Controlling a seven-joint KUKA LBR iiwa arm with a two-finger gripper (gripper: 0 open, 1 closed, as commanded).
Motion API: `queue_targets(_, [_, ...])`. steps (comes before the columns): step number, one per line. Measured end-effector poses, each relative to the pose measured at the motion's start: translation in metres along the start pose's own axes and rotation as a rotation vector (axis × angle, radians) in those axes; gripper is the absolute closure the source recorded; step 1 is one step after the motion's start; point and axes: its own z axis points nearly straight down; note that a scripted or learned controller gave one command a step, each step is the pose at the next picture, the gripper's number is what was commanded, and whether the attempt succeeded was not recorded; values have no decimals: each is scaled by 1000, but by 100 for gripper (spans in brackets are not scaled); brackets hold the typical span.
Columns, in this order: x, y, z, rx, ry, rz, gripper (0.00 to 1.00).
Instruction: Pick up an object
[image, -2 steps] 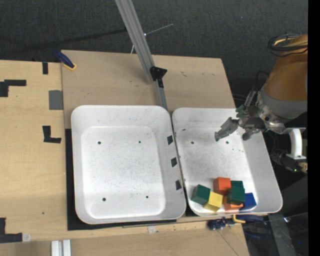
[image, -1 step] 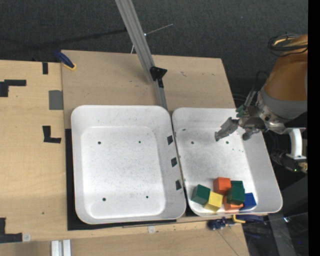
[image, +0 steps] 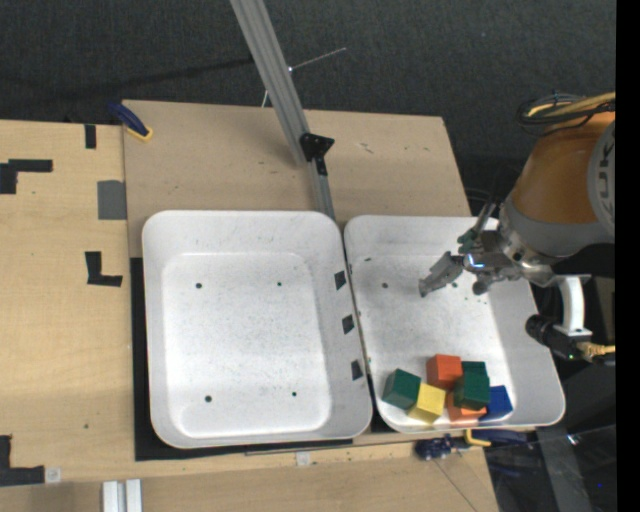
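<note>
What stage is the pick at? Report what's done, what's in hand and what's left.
Done: little beyond the approach. The gripper sits over the upper part of the right bin. In hand: nothing shows between its fingers. Left: the whole pick. The blocks, among them an orange block, a green block and a yellow block, lie clustered at the bin's near edge, apart from the gripper.

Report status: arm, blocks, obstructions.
Gripper over right bin, nothing between jaws. Blocks clustered at that bin's near edge, untouched. Nothing between gripper and blocks.
</note>
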Motion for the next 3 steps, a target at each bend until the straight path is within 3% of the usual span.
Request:
queue_targets(1, [-10,-2,52,2,0,1,0])
queue_targets(2, [0,-2,112,3,2,-1,0])
queue_targets(3, [0,-1,99,-2,2,-1,100])
